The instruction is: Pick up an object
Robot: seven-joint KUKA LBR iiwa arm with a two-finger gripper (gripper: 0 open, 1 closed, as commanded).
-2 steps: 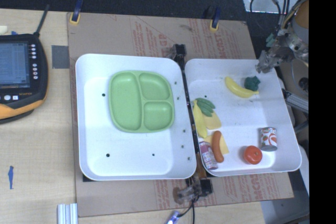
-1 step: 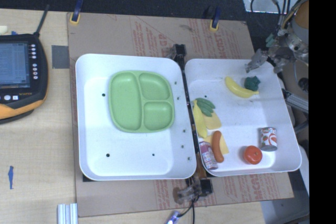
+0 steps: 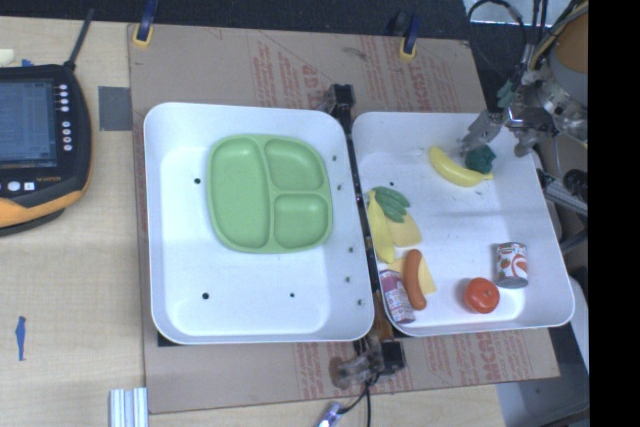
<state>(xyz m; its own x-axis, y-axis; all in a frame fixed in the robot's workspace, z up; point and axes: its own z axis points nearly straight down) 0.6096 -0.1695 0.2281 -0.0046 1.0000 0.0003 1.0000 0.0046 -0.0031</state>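
The right bin [image 3: 520, 200] holds several toy foods. A yellow banana [image 3: 452, 167] lies near its back. A small dark green item [image 3: 482, 158] sits at the banana's right end. My gripper [image 3: 480, 141] reaches in from the right and hangs directly over that green item, too small and dark to tell whether it touches it. Further forward lie a yellow corn cob with green leaves [image 3: 390, 215], a hot dog [image 3: 416, 279], a red tomato [image 3: 481, 295] and a small red-and-white can [image 3: 511, 264].
A green divided plate [image 3: 268, 192] lies in the left bin [image 3: 180, 285]. A small labelled bottle [image 3: 393, 296] lies against the right bin's left wall. A tablet controller [image 3: 35, 140] rests on the bench at far left. Cables hang at the back right near the arm.
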